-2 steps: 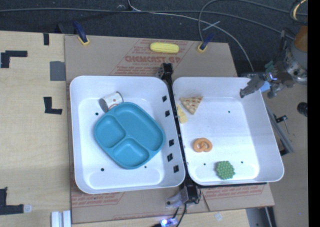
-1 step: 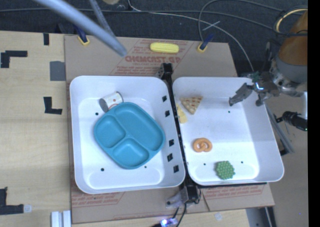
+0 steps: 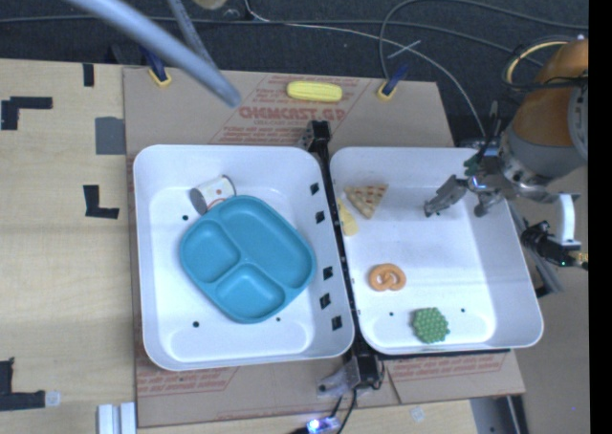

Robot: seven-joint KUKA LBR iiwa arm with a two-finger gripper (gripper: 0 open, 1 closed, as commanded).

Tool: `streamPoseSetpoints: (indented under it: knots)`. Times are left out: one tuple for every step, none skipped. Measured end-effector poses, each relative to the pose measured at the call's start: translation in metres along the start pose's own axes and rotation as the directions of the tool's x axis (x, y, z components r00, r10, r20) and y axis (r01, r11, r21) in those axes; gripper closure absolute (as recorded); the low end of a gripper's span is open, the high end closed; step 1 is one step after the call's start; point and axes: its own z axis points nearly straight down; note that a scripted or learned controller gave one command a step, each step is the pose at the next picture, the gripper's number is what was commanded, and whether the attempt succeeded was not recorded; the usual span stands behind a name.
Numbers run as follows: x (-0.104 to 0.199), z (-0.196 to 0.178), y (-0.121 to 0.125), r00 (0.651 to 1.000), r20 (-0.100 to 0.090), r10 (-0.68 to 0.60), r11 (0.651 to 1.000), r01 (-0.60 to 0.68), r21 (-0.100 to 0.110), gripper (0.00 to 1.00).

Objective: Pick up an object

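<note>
So the arm point(image 3: 550, 126) comes in from 3 o'clock and its gripper point(image 3: 462, 195) hangs over the right bin point(image 3: 507, 270), up near that bin's 1 o'clock corner. The fingers point(image 3: 442, 202) are spread fairly wide with nothing between them, so no grab as far as I can see. Stuff in the right bin: a tan waffle wedge point(image 3: 366, 198) at about 10 o'clock, close to the divider, with a small pale yellow piece point(image 3: 346, 222) just below it against the left wall. An orange pretzel point(image 3: 387, 277) sits a bit left of the bin's middle, and a bumpy green ball point(image 3: 430, 324) is down at 6 o'clock near the front wall. All of these are well apart from the gripper. The left bin point(image 3: 158, 260) has a blue divided tray point(image 3: 247, 257) taking up the centre, tilted a bit, and a little white cup point(image 3: 212, 193) lying on its side at the tray's 11 o'clock, touching or nearly touching its rim. Outside the bins, a yellow corn cob point(image 3: 314, 91) lies on the bench point(image 3: 57, 231) at 12 o'clock, on the cardboard sheet point(image 3: 277, 112) behind them.
</note>
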Motion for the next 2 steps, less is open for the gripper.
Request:
streamPoseSetpoints:
  knots:
    - [-0.01, 0.054, -0.001, 1.0, 0.001, 0.001, 1.0, -0.001, 0.0, 0.0]
    - [-0.009, 0.04, 0.0, 1.0, 0.002, -0.001, 1.0, 0.001, -0.004, 1.0]
